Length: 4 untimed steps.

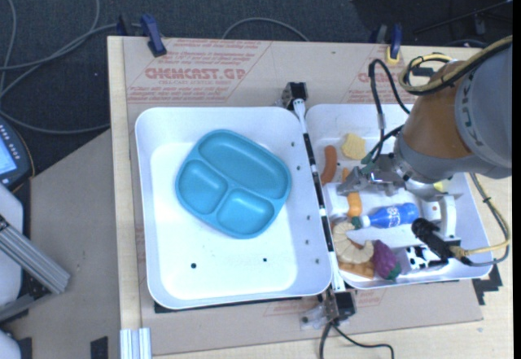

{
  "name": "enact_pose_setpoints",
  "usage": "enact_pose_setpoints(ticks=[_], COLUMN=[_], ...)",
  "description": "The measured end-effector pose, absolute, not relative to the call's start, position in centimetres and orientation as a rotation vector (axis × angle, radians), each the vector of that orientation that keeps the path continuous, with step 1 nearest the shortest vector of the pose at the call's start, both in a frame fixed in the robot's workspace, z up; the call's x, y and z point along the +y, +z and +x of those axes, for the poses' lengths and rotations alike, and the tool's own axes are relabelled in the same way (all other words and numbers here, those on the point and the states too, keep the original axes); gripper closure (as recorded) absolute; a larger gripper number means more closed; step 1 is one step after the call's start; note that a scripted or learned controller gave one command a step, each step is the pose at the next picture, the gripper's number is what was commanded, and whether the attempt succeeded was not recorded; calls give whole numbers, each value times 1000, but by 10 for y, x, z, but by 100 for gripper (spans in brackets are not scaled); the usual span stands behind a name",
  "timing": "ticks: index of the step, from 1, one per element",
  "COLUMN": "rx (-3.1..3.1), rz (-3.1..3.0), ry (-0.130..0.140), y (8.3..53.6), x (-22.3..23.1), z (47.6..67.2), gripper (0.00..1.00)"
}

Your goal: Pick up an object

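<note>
Over the right bin (480,223), you have the arm (456,125) reaching down among the small items, with the gripper (368,177) low near the bin's middle. You cannot tell from this angle whether it has closed on anything, so count nothing as picked up yet. Around the gripper the candidates lie loose on the bin floor: an orange sausage-shaped piece (329,163) just to its left by the divider, a yellow chunk (353,146) just above it, a small orange piece (354,203) just below it, and a blue bottle (390,216) lying on its side below that. Well to the left of the gripper, a blue divided plate (234,182) sits in the left bin (163,268), untouched. By my judgement the grasp and the lift are both still to come.
</note>
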<state>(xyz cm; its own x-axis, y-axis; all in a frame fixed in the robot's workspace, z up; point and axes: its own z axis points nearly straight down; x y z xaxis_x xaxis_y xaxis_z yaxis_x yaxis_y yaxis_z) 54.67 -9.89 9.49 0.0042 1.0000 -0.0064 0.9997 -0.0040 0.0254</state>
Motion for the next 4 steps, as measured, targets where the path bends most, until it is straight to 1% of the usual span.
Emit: enact_pose_setpoints(ticks=[1, 2, 3, 4], rx=[2196, 2199, 2198, 2224], rz=[2207, 2207, 2205, 2205], ry=[28, 18, 30, 15], y=[95, 95, 108, 190], x=[-100, -97, -96, -43], z=[544, 547, 549, 611], gripper=[0, 0, 100, 100])
